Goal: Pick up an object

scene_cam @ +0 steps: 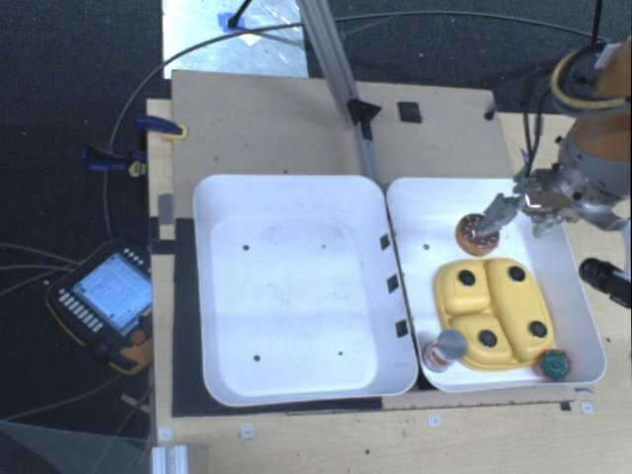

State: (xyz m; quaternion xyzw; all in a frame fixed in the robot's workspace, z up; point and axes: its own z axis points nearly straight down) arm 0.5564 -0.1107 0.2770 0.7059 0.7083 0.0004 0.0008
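Observation:
My gripper [515,221] hangs over the back of the right bin [415,205], reaching in from the right, and it looks open. Its left finger [497,212] slants down to a small brown round object [474,237], with the tip at that object's upper edge. Nothing sits between the fingers. In front of the brown object lies a large yellow moulded piece with black dots [494,312]. A small grey and orange object [444,349] rests at the bin's front left. A small green object [555,364] rests at its front right corner.
The left bin [212,265] stands beside the right one, with a shared wall of black clips between them. A grey pole [331,47] crosses the back of the bench. A handheld pendant [107,299] lies off the bench to the left.

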